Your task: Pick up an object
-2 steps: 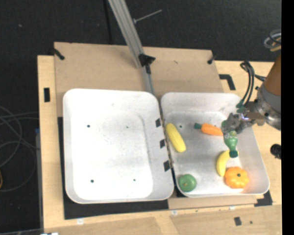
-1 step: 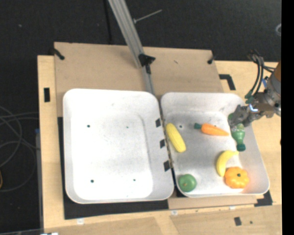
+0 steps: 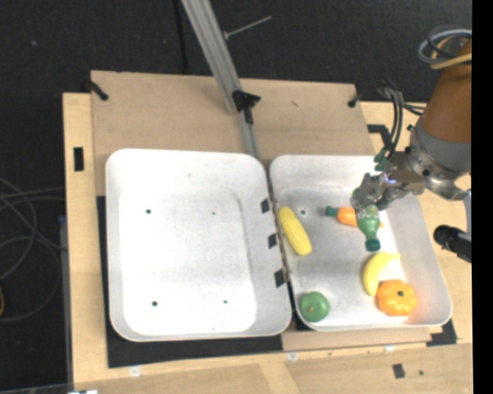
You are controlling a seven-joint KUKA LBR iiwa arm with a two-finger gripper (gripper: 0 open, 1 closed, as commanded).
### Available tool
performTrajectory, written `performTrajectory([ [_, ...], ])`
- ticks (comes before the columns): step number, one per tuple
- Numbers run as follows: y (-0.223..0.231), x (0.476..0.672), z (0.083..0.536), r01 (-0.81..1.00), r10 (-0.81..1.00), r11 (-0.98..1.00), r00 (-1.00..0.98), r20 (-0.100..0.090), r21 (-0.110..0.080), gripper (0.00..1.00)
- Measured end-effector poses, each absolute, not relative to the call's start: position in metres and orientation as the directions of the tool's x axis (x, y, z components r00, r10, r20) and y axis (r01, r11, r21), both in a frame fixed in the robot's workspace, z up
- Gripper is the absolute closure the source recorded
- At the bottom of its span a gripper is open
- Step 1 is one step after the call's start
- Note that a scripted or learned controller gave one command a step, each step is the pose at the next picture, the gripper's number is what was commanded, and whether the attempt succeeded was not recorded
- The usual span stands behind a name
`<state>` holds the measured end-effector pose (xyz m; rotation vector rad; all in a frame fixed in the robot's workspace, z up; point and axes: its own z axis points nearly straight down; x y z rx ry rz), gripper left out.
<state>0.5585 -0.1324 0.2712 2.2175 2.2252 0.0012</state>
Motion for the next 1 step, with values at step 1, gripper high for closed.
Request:
performTrajectory([
  [1, -0.0758, 0.5612, 0.2754, 1.0, 1.0, 0.004, -0.004, 0.001, 0.002, 1.0],
])
